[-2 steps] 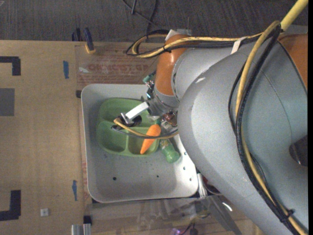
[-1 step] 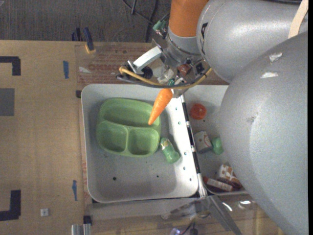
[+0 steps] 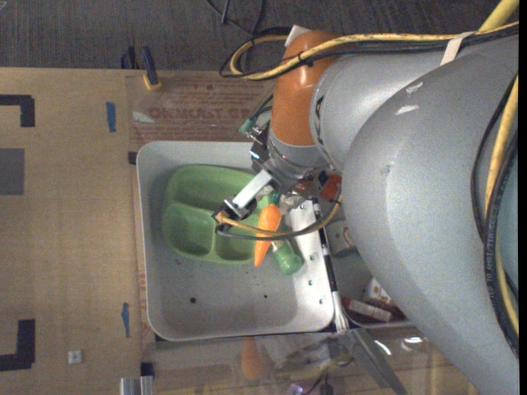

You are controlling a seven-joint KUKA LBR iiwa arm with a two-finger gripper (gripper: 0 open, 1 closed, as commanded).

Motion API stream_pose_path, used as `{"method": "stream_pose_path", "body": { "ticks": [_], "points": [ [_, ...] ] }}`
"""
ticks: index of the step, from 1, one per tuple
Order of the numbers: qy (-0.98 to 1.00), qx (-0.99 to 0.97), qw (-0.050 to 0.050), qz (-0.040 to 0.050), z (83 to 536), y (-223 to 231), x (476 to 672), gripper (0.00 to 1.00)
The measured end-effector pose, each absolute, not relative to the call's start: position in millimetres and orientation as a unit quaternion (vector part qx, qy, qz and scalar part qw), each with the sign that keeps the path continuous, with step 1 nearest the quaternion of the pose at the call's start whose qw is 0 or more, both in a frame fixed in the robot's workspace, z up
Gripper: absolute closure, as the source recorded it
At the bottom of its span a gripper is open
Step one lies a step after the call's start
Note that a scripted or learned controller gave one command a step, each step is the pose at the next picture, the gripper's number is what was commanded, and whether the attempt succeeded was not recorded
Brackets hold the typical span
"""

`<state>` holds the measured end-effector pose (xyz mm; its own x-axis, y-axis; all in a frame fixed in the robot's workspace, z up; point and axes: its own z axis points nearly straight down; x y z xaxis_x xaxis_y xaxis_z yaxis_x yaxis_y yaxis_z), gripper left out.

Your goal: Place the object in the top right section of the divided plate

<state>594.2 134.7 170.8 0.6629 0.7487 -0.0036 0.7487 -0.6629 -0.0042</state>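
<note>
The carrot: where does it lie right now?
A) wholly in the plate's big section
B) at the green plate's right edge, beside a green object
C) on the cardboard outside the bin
B: the orange carrot lies at the right edge of the green divided plate, beside a small green object.
</note>
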Motion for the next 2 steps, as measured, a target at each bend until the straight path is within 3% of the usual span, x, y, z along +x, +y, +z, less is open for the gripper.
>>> {"method": "stream_pose_path", "body": {
  "ticks": [1,2],
  "points": [
    [-0.334,-0.942,0.001,0.0023,113.9,181.2,553.9,1.0],
    [-0.226,-0.974,0.0,0.0001,163.3,113.0,601.2,1.0]
  ]
}}
